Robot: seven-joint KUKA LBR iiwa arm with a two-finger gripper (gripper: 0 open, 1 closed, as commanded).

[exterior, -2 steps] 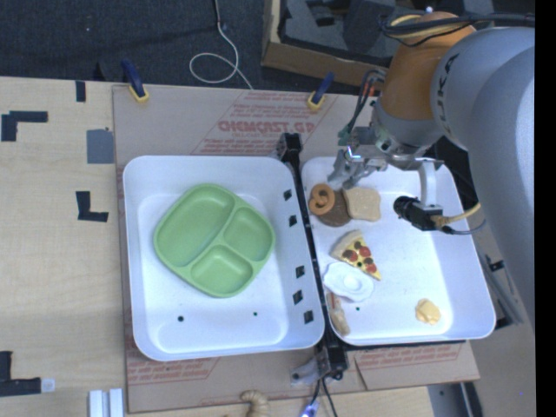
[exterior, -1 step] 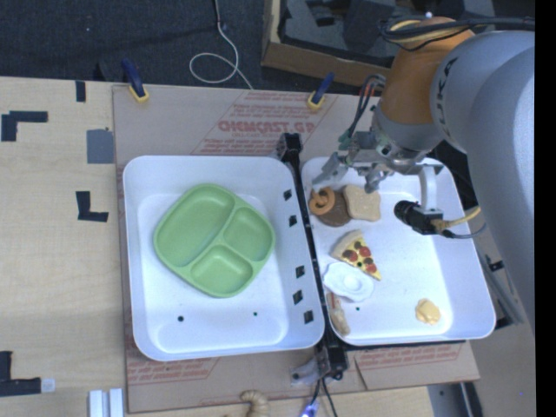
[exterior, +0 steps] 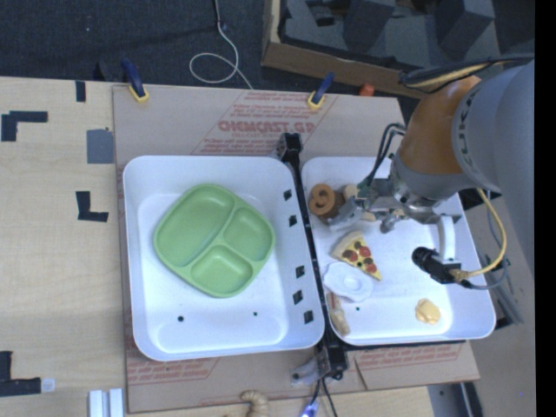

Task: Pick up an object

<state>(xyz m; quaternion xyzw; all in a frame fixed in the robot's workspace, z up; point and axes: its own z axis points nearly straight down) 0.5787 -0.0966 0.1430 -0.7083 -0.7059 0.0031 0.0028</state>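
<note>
Gripper [exterior: 363,205] sits by the donut [exterior: 322,200] in right bin [exterior: 473,320], maybe not holding it; can't tell grip, could slip & miss

A pale green tray [exterior: 215,240] lies in a white bin [exterior: 143,233]; the pizza slice [exterior: 358,256] looks yellow with red spots, the doughnut [exterior: 322,201] brown.

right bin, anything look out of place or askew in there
Mostly ordinary clutter. One oddity: a small tan item lies against the right bin front-left wall by the divider. The pizza slice, doughnut and yellow piece lie flat on the floor.
</note>
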